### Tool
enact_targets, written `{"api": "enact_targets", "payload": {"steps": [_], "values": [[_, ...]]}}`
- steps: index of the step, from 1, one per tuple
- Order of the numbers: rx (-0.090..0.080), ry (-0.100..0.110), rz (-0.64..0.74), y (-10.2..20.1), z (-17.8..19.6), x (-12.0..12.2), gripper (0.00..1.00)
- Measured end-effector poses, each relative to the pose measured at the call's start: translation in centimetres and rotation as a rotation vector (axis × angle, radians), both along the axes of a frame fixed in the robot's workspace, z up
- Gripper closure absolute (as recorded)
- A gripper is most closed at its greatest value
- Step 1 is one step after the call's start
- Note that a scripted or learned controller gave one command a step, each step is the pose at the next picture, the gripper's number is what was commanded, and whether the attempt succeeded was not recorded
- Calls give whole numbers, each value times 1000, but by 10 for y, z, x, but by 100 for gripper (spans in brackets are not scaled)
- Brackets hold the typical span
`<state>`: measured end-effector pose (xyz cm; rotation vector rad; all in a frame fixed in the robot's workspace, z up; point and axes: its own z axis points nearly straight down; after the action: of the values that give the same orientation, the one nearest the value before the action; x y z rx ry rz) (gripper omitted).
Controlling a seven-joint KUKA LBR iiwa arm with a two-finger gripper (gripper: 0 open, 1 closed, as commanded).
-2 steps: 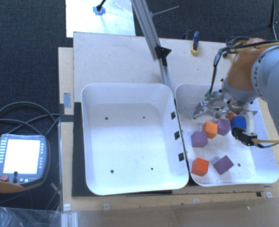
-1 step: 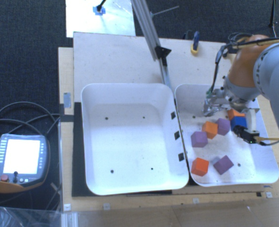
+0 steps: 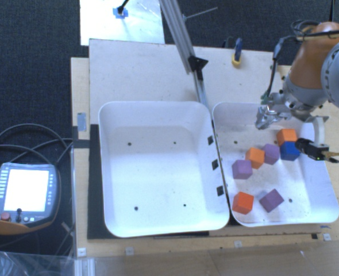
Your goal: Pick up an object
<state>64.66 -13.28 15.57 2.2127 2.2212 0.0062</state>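
Several small cubes lie in the right bin [image 3: 238,115]. An orange cube [image 3: 286,135] and a blue cube [image 3: 289,150] sit at the right, touching each other. Beside them are a purple cube [image 3: 271,153] and an orange cube [image 3: 255,157], with another purple cube [image 3: 242,168] to their left. Nearer the front lie an orange cube [image 3: 243,202] and a purple cube [image 3: 271,199]. My gripper [image 3: 265,119] hangs over the back of the right bin, left of and behind the orange and blue pair. Nothing shows between its fingers.
The left bin [image 3: 158,165] sits beside the right one, with black clips along the shared wall. A metal pole [image 3: 181,33] slants over the back of the bench. A black part [image 3: 310,149] sticks out from the arm over the bin's right side. A teach pendant [image 3: 23,197] lies far left.
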Motion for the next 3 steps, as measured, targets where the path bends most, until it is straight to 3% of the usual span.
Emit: {"api": "enact_targets", "payload": {"steps": [2,3], "values": [[0,-1,2,-8,106,9,100],[3,8,5,48,95,-12,100]]}}
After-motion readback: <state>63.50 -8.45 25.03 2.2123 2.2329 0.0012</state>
